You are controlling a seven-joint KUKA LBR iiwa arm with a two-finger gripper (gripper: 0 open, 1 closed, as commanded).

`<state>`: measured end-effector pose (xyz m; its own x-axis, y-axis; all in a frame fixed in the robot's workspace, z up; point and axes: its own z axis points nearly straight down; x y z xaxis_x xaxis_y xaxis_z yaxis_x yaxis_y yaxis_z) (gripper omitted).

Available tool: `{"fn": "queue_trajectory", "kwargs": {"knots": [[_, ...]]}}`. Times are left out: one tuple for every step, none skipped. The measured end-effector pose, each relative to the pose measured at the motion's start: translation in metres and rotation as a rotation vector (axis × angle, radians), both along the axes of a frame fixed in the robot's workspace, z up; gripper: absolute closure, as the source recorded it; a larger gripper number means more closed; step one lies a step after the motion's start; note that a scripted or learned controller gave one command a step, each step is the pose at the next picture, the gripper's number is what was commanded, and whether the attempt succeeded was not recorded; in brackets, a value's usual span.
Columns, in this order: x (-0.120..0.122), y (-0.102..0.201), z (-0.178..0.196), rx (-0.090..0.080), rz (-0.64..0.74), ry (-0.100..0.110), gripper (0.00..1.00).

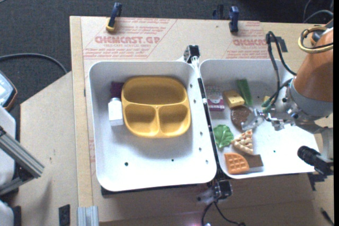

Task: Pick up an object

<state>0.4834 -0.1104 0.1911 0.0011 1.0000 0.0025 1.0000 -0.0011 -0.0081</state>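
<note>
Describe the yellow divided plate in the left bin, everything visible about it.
The yellow divided plate looks like smooth moulded plastic, a rounded rectangle with a raised rim. Ridges split it into three compartments: one long one along the far side and two smaller ones nearer the camera; all look bare. It lies flat and right side up in the far half of the left bin. A small white bottle rests against its left edge, with something dark just behind that.
</note>
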Motion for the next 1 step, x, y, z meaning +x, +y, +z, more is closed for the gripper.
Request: {"fn": "queue_trajectory", "kwargs": {"knots": [[-0.003, -0.0074, -0.0465, 0.0, 0.0, -0.002, 0.0]]}}
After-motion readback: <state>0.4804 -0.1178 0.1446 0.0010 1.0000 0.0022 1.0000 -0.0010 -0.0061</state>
